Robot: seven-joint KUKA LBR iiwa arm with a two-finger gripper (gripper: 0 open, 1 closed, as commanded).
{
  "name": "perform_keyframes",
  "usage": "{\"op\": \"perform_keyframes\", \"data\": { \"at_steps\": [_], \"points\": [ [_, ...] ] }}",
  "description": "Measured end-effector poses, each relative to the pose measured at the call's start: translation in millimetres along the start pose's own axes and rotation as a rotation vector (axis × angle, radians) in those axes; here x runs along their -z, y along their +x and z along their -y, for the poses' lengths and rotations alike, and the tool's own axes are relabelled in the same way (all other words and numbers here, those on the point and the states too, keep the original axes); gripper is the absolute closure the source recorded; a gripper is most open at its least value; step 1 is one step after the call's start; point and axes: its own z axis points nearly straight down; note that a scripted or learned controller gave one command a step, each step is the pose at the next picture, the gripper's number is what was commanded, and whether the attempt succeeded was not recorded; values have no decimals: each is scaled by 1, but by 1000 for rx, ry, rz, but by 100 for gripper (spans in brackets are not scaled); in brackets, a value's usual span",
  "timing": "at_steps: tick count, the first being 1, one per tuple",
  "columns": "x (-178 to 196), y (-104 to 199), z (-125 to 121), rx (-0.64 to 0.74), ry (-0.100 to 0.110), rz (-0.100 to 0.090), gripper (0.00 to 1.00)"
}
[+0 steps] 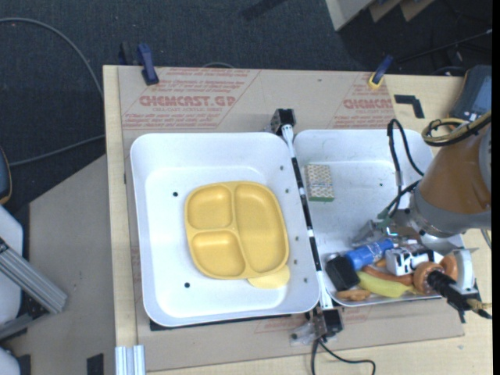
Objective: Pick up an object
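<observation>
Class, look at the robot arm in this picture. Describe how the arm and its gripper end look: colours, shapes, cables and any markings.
The arm is a thick rounded body, orange-brown above with a grey section below it near the wrist. Black cables loop along its left side. The gripper end is a cluster of small grey and metallic parts, too cluttered to make out clearly. No markings are legible.

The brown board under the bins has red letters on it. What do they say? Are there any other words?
"CHEMCAST GP", in red on the brown board, left patch.
Same red print on the right patch, partly cut off, too blurred to read fully.
Smaller red lines around both: too small to read.
No other words can be read.
</observation>
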Motion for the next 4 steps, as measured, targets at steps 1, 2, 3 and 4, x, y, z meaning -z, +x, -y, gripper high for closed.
{"op": "perform_keyframes", "data": {
  "at_steps": [1, 2, 3, 4],
  "points": [
    [0, -20, -46, 0, -1, 0, 0],
    [16, -67, 12, 5, -10, -4, 0],
    [0, -68, -75, 6, 0, -9, 0],
    [41, -29, -25, 1, 2, -2, 0]
  ]
}}
